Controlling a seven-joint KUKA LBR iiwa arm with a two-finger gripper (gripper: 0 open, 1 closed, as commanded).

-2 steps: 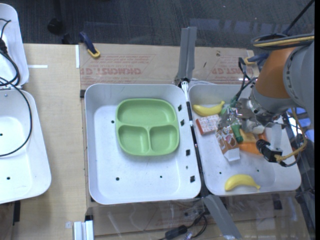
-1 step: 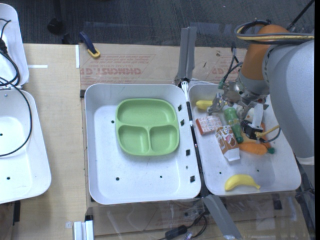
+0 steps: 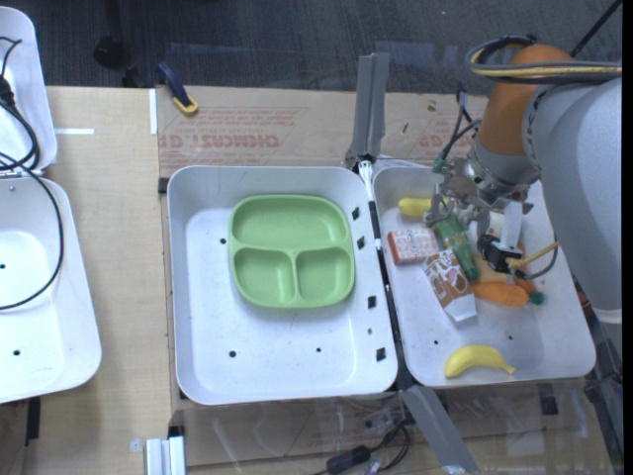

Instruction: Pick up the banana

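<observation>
Tabletop [image 3: 109,117] carries two white bins; the banana [image 3: 477,361] lies at six o'clock in the right bin [image 3: 554,349]. End effector [image 3: 457,209] hangs at the bin's twelve o'clock, well apart from it; finger state cannot be told.

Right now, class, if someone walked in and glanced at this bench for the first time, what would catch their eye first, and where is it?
Probably the green plate, alone in the left bin. Next, the big grey arm reaching in from the right, its hand low over a clutter of small things at the back of the right bin. A banana lies apart near that bin's front edge.
</observation>
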